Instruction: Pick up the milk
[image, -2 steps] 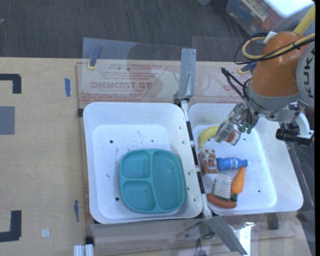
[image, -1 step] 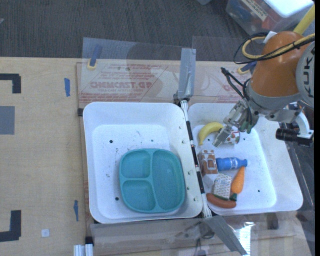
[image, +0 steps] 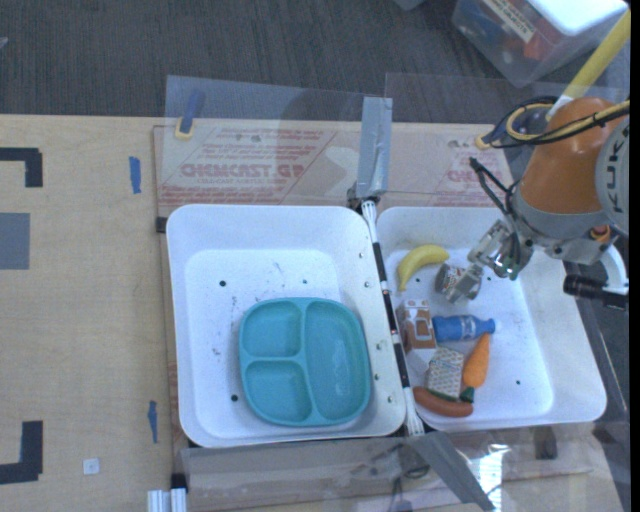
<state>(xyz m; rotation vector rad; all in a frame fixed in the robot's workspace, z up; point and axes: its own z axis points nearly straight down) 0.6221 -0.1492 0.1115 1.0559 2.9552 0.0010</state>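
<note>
A: Milk (image: 419, 327)?
B: In right bin (image: 560, 400), at nine o'clock by the divider, touching blue bottle (image: 463, 327).
A: Gripper (image: 461, 282)?
B: At twelve o'clock from bottle, just beside banana (image: 420, 263); spread, holding nothing.

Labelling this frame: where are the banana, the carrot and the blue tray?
banana (image: 421, 264), camera view, middle of its curve
carrot (image: 477, 362), camera view, mid-body
blue tray (image: 335, 355), camera view, floor of its right compartment
</note>
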